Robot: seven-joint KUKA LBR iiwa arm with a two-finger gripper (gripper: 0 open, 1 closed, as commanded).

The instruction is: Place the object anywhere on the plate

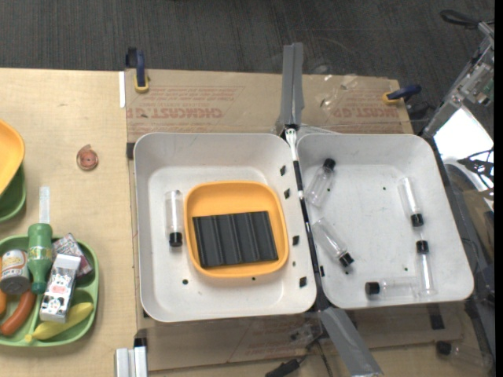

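An orange plate point(234, 196) with rounded corners lies in the middle of the left bin point(157, 293). On it rests a dark grey ribbed slab point(236, 239), lying flat and covering most of the plate's lower half. A clear vial with a black cap point(173, 218) lies in the same bin just left of the plate, apart from it. Several more clear vials with black caps are scattered in the right bin point(369, 218), among them one near its left wall point(318, 183) and one along its front wall point(393, 290).
Both bins stand on a cardboard sheet held by blue clamps point(137, 69). On the wooden bench to the left are a green tray of toy food point(78, 309), a yellow bowl point(8, 159) and a small pink disc point(87, 159). Cables and equipment point(471, 77) crowd the right edge.
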